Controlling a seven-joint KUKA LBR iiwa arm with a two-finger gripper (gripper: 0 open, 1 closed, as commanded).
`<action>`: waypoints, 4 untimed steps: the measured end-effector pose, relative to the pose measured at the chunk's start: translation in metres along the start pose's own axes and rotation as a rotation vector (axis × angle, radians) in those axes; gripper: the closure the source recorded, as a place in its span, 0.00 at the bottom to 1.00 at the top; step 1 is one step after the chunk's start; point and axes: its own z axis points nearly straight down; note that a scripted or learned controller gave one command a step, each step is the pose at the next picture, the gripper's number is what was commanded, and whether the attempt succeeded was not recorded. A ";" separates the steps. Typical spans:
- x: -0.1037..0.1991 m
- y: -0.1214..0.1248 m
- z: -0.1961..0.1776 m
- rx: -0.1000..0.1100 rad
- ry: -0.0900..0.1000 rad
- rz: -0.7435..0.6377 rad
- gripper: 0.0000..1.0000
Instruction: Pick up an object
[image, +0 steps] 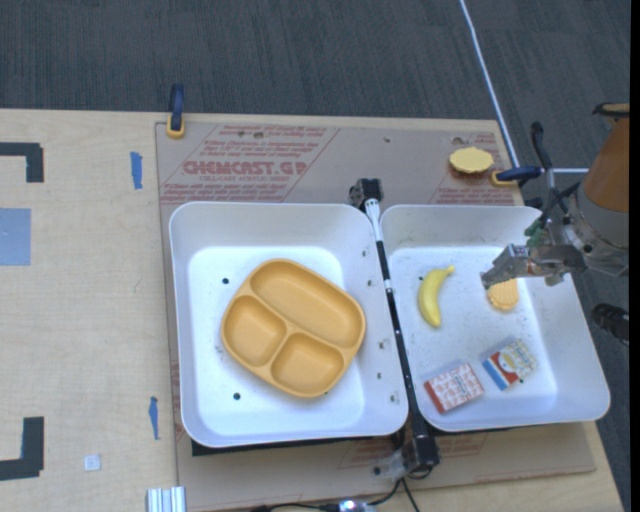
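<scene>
Grey carpet borders the counter (80, 300) bearing two white bins. From three o'clock the arm (608, 190), cut off by the frame edge, hangs its gripper (515, 268) over the right bin (580, 340), partly hiding a round cracker (504, 297); whether the fingers are spread or closed cannot be told. A banana (432, 297) lies at nine o'clock from the cracker.

Dark grey carpet floor (300, 50) beyond pale wooden bench (80, 330).

Red print reading "CHEMCAST GP" runs across the brown board (262, 163) at twelve o'clock of the left bin (185, 240), while its smaller lines and the two packets' (455, 386) printing are too small to read.
</scene>
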 end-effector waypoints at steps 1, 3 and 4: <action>0.030 0.033 0.118 -0.005 -0.002 0.000 0.00; 0.068 -0.058 0.118 -0.006 -0.002 0.001 0.00; 0.055 -0.075 0.118 -0.006 -0.001 0.001 0.00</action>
